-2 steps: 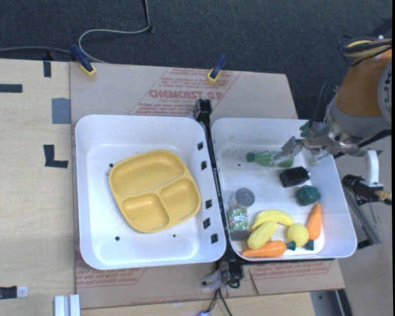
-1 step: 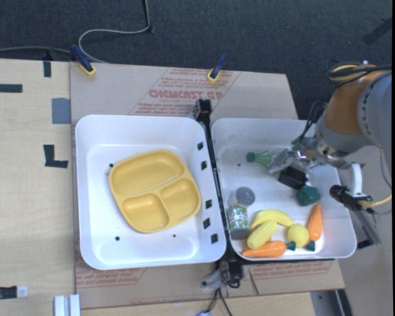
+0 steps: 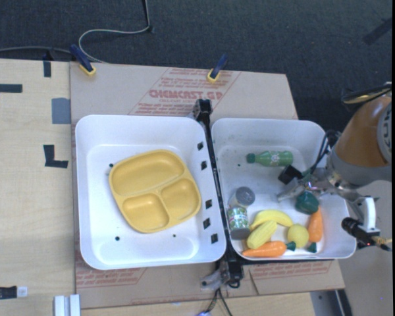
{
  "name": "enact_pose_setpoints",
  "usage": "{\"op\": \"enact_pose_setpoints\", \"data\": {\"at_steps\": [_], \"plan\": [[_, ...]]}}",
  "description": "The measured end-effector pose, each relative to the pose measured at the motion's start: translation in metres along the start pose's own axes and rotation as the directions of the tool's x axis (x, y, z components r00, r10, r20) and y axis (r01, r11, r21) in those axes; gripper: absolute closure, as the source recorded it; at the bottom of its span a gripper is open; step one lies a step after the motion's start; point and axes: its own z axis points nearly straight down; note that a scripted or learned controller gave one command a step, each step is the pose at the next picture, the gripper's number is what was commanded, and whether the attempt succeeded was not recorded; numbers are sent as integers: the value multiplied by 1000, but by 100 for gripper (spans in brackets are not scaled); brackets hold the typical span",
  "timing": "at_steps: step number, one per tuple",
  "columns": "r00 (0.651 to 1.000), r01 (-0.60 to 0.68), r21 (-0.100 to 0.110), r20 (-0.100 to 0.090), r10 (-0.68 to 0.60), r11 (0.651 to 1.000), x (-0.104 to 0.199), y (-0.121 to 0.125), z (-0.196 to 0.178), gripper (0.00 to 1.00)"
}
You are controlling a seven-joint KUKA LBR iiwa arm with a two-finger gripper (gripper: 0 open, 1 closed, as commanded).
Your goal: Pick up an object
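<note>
My gripper (image 3: 288, 184) is low in the right bin (image 3: 263, 129), reaching in from the right, and it looks open with nothing between its fingers. A dark green round object (image 3: 307, 203) lies just behind the fingers, under the wrist. A green bottle (image 3: 270, 158) lies on its side above the gripper. To the lower left are a grey lid (image 3: 243, 195), a small jar (image 3: 237, 218), two bananas (image 3: 268, 224), a lemon (image 3: 299, 234) and two carrots (image 3: 268, 249).
The left bin (image 3: 92, 176) holds a yellow divided plate (image 3: 155, 189). A black hinge strip (image 3: 209, 176) runs between the bins. The arm's orange band (image 3: 362, 140) hangs over the right bin's right wall. Cardboard (image 3: 178, 91) lies under both bins.
</note>
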Motion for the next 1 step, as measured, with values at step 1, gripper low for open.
{"op": "enact_pose_setpoints", "data": {"at_steps": [1], "plan": [[1000,3,-3,0,-3,1000,32,51,0,0]]}}
